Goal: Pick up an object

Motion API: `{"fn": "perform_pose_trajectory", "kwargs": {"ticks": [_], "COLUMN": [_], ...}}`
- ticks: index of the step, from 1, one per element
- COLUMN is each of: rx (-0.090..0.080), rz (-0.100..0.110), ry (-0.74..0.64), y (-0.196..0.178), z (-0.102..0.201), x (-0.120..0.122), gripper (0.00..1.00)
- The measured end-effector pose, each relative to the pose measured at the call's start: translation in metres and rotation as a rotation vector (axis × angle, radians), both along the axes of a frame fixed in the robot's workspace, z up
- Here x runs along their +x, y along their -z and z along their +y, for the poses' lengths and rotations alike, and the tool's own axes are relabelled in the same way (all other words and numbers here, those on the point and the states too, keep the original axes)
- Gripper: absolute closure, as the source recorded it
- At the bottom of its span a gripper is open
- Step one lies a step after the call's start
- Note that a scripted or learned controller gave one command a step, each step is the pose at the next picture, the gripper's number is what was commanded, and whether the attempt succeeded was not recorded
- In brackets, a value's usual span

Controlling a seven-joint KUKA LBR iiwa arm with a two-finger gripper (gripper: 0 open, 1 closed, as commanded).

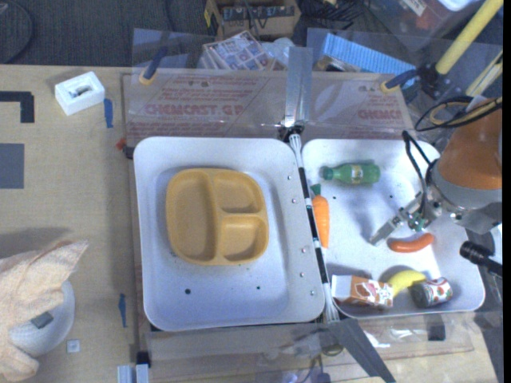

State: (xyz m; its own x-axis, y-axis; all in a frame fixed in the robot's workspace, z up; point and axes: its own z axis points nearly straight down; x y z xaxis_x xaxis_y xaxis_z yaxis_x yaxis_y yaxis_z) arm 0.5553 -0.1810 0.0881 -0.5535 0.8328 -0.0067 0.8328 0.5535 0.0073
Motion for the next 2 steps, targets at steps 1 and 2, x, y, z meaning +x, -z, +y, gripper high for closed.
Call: {"fn": "perform_pose_trajectory", "kwargs": {"ticks": [1,2], "rx": [-0.004,-0.002], "rz": [0.001,0.003], "ry": [-0.242,-0.208], "y": [-0.027,0.000], "z": [-0.018,-0.019], "x": [0.060,-0.029], "gripper": [0.00,0.00]}}
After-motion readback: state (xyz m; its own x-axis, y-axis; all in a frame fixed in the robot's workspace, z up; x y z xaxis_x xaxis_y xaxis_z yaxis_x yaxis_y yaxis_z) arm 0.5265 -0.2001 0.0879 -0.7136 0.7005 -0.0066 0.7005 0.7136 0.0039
